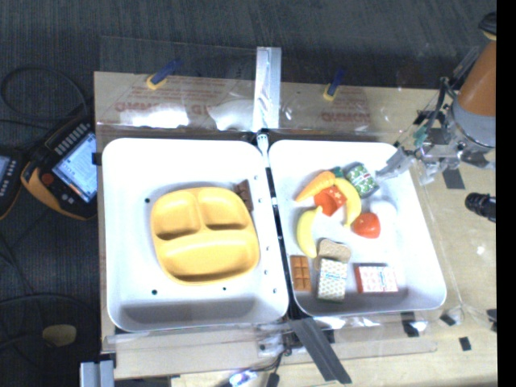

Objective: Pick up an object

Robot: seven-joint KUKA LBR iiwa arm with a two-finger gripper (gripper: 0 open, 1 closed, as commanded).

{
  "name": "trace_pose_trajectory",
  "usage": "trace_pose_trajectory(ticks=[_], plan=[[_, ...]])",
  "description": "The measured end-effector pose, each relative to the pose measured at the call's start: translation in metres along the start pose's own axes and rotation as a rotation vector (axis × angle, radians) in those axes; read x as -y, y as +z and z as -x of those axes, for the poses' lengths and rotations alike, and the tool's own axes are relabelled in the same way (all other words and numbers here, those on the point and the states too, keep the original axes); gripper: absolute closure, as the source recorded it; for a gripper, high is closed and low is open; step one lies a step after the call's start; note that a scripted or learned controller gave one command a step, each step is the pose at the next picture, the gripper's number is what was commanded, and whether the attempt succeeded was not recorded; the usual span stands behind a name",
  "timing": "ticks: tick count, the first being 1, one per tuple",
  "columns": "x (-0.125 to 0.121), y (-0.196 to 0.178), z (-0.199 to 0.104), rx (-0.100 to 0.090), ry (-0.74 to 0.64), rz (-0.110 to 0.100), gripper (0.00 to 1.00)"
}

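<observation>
green can [359,177] is lying at the right bin's [427,240] upper edge; my gripper [397,162] is hovering just beside it, its state unclear.

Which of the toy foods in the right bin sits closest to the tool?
The green can, at the pile's upper right corner. It lies nearest the tool at the bin's upper right rim; the tomato and bananas sit farther down and left.

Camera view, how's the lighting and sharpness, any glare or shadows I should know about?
Camera view: lighting is even and soft; both white bins look bright, near washed out. The clear plastic sheet behind them shows glare. Soft shadows sit under the yellow tray. The gripper looks slightly blurred.
</observation>
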State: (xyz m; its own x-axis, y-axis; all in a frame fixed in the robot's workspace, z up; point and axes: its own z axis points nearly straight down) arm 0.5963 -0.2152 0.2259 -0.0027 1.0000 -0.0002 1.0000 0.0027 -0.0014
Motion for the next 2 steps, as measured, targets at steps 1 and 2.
trace_pose_trajectory(ticks=[1, 2], plan=[[-0.043, 0.117, -0.025, 0.006, -0.063, 0.013, 0.00], [-0.046, 0.134, -0.004, -0.001, -0.127, 0.013, 0.00]])
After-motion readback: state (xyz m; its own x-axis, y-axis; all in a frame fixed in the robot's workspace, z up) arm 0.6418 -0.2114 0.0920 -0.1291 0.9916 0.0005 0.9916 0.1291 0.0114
